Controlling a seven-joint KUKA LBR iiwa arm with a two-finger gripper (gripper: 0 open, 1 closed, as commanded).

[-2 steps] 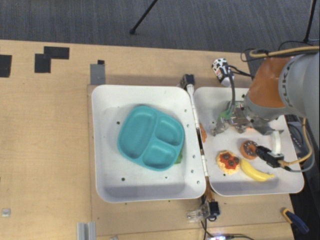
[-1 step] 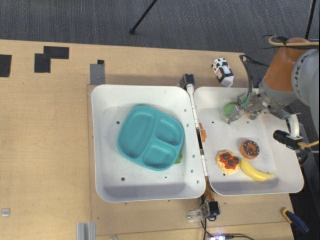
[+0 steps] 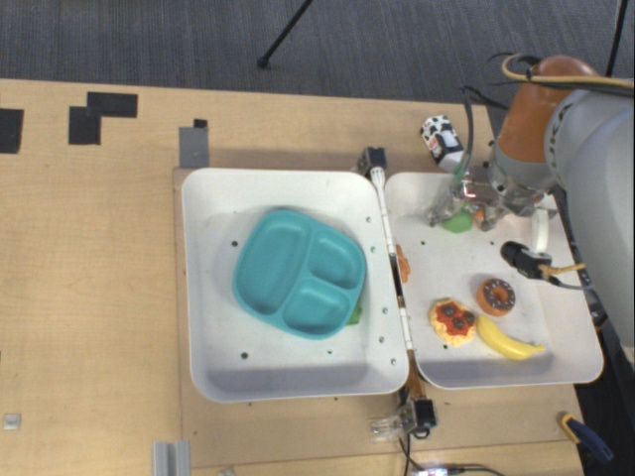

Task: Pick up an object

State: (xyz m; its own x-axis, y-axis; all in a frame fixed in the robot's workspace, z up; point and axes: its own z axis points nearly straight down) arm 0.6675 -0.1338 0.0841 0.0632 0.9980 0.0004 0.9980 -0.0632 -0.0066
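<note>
Hand (image 3: pixel 464 206) low over small green object (image 3: pixel 456 223) in right shallow white bin (image 3: pixel 566 360), open or closed impossible to tell, teal divided plate (image 3: pixel 298 271) in left bin (image 3: pixel 213 365)

One fixed camera above the table (image 3: pixel 89 315), looking down at a slant, left bin (image 3: pixel 213 365) and right bin (image 3: pixel 437 365) framed whole, arm (image 3: pixel 595 157) at right.

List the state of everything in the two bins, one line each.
Teal plate: face up, in the left bin.
Green object: in the right bin, under the gripper; grip unclear.
Donut: lying flat, apart from the gripper.
Pizza toy: lying flat, beside the banana.
Banana: on its side, near the front wall.
</note>
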